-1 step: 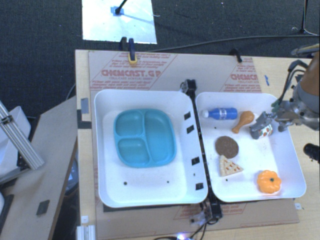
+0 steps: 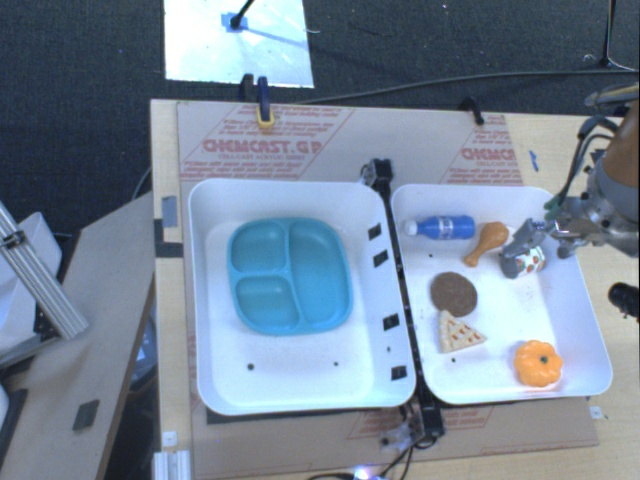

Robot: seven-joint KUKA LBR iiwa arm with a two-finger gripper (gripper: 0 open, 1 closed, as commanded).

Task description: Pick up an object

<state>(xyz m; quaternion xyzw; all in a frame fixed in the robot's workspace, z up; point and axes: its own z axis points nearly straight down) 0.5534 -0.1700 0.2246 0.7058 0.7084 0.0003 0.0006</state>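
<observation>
My gripper [image 2: 522,252] hangs low over the upper right part of the right bin [image 2: 580,308], reaching in from the right. A small white item with red marks [image 2: 533,260] lies right at its tip, partly hidden by it. A tan toy drumstick [image 2: 487,240] sits just left of the gripper. Further left lies a blue bottle [image 2: 441,228] on its side. A brown round patty [image 2: 454,293], a pizza slice [image 2: 461,332] and an orange pumpkin [image 2: 538,362] rest lower in the same bin.
The left bin [image 2: 215,368] holds a blue divided plate [image 2: 290,275]. A black divider with clips [image 2: 392,268] runs between the bins. The arm's wrist and cables [image 2: 600,193] stand above the bench's right edge.
</observation>
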